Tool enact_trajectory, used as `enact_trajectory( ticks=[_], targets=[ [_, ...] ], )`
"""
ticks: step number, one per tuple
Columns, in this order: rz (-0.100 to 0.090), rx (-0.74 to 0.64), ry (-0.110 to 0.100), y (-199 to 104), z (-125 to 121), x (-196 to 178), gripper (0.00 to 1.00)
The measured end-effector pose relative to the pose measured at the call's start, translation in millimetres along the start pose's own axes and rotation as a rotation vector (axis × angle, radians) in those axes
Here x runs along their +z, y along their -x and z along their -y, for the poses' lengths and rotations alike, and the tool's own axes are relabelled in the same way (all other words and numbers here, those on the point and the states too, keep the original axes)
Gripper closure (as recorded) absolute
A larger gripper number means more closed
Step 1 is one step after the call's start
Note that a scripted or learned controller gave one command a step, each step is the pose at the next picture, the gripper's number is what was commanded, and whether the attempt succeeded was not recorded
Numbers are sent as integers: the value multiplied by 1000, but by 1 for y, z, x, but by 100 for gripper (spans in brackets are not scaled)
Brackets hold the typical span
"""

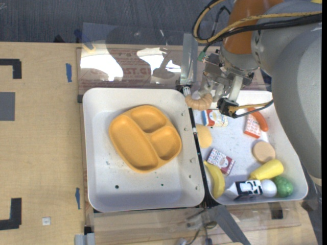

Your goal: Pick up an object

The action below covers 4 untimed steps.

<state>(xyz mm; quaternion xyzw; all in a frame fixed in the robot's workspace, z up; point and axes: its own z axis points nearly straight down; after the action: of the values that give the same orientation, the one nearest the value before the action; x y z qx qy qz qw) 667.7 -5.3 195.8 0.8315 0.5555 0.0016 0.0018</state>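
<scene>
gripper (204,97) over far-left corner of right bin (292,152).
croissant (198,102) sits just under the fingers, at the rim between bins; grip state cannot tell. likely corner-wedged, hence the low wrist.

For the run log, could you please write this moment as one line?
arm: over right bin's far left corner | pincer: at croissant, grasp unclear | left bin: yellow divided plate
</scene>
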Motion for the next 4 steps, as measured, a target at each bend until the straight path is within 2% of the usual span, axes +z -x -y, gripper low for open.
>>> enact_trajectory(
  ticks=[1,2,3,4],
  targets=[
    [1,32,1,78,-32,-78,100],
    [4,144,-12,123,16,0,100],
    [1,101,0,173,28,-46,100],
    [0,104,-12,67,11,15,100]
  ],
)
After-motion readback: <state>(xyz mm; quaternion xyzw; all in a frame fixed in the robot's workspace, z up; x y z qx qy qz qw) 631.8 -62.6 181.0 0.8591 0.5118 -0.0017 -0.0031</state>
